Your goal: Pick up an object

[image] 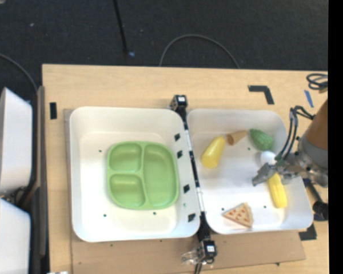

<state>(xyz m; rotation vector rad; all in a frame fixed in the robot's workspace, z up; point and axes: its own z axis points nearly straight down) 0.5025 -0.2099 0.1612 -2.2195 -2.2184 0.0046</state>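
Near edge of the right bin [297, 224]: a pizza-slice toy [239, 215], lying flat, close to the bin's front wall.

Right side of the same bin: a yellow corn-cob toy [278, 193], lengthwise front to back. The end effector [264, 174] sits just above the cob's far end, by a small white object [267, 157]. Whether it is spread or pinching anything cannot be told.

Middle of the right bin: a yellow bottle-shaped toy [213, 152], tilted, well apart from the cob.

Far part of the right bin: a brown cone-like piece [236, 137] beside a green leafy toy [262, 138].

Left bin [83, 221]: a light green divided plate [142, 174], three compartments, centred.

The arm [315, 137] enters from the right, over the wooden table [114, 84].
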